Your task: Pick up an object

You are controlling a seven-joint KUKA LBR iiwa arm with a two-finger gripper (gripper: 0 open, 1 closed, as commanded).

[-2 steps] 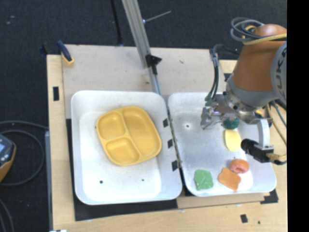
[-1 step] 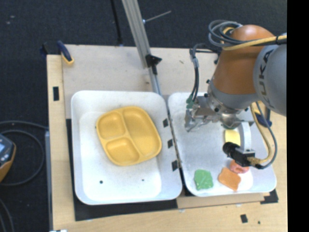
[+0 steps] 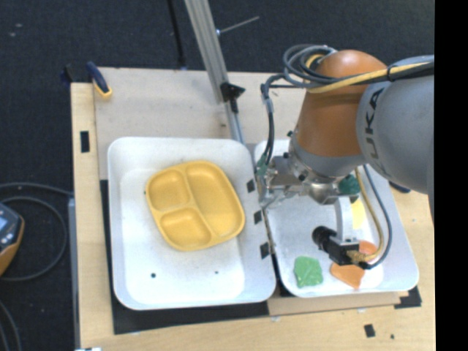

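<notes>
Camera view: my gripper (image 3: 300, 187) hangs over the far part of the right bin (image 3: 398, 265), close to the wall it shares with the left bin (image 3: 124, 269). Wrist blocks the tip, so can't tell if my jaws are spread or pressed together, and I see nothing between them. Pick candidates: green piece (image 3: 308, 271) at the right bin's near edge, orange piece (image 3: 348, 274) just beside it toward the arm side. Both lie apart from my gripper. Yellow divided plate (image 3: 195, 205) lies flat in the middle of the left bin, three compartments up.
</notes>
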